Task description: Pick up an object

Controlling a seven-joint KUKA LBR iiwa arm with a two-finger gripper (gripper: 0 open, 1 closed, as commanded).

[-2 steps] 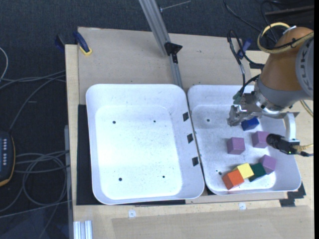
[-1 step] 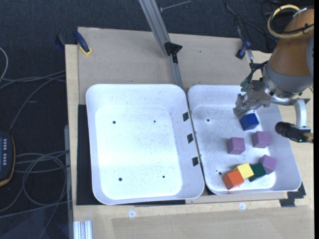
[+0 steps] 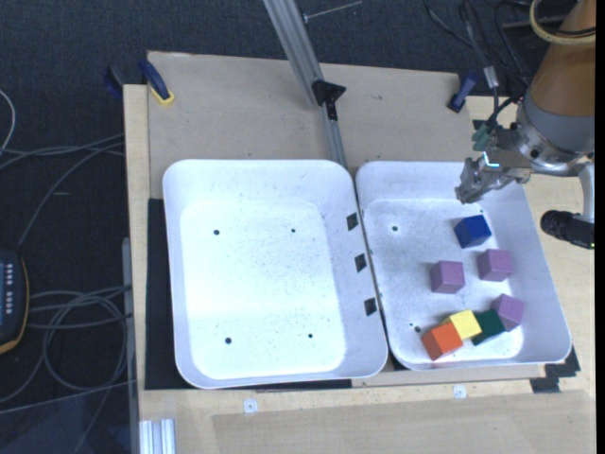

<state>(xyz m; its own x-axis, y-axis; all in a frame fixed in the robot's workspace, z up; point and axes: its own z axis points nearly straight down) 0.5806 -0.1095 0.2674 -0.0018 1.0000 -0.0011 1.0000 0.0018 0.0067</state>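
Here, you have two white bins side by side on the worktop (image 3: pixel 236 93). Take the blue cube (image 3: pixel 472 230) as your landmark: it lies in the upper part of the right bin (image 3: pixel 397 197). Just below it sit two purple cubes, one (image 3: pixel 447 275) down and to its left, the other (image 3: pixel 495 264) down and slightly to its right. Farther below the blue cube, near the bin's front edge, you see a tight cluster: an orange block (image 3: pixel 440 340), a yellow block (image 3: pixel 464 325) touching it, a green block (image 3: pixel 489 324) beside that, and a third purple cube (image 3: pixel 509 310) at the right end. The left bin (image 3: pixel 189 187) lies well to the left of the blue cube. The pincer (image 3: pixel 470 191) hangs just above the blue cube, and you cannot tell from this view how it is set.
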